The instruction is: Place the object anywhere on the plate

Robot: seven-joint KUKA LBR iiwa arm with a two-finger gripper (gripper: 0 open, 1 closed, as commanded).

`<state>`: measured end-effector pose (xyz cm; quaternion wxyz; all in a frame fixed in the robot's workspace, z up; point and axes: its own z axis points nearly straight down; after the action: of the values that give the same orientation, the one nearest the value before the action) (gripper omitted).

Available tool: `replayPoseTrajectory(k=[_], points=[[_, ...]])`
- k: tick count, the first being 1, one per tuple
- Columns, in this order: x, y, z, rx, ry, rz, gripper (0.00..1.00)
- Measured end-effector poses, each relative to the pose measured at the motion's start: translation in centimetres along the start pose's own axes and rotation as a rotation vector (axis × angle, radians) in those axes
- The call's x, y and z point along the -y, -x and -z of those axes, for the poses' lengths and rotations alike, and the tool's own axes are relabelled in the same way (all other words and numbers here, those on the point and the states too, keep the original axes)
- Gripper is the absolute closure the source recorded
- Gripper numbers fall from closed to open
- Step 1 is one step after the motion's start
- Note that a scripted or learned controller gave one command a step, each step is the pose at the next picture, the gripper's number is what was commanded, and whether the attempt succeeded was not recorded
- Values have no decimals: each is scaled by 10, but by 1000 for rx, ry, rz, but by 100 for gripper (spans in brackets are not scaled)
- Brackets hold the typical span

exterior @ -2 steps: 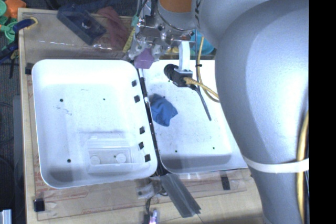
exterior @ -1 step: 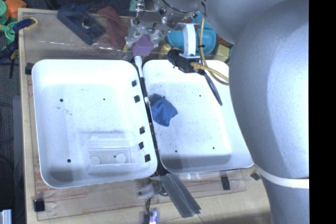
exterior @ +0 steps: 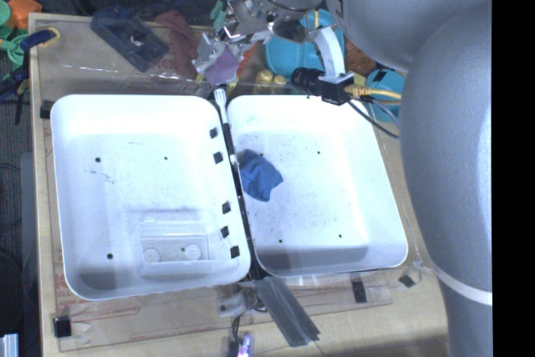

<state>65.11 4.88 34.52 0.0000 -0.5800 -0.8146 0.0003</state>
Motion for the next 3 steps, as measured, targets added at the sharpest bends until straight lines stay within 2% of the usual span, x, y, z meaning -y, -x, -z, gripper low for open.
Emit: replayPoseTrajectory(k=[1,2,3], points=[[28,-93,-70,0,-5,24,100],[-22,-152,-146,0,-6,55,100],[-34,-83,-130,0,-2,35,100]])
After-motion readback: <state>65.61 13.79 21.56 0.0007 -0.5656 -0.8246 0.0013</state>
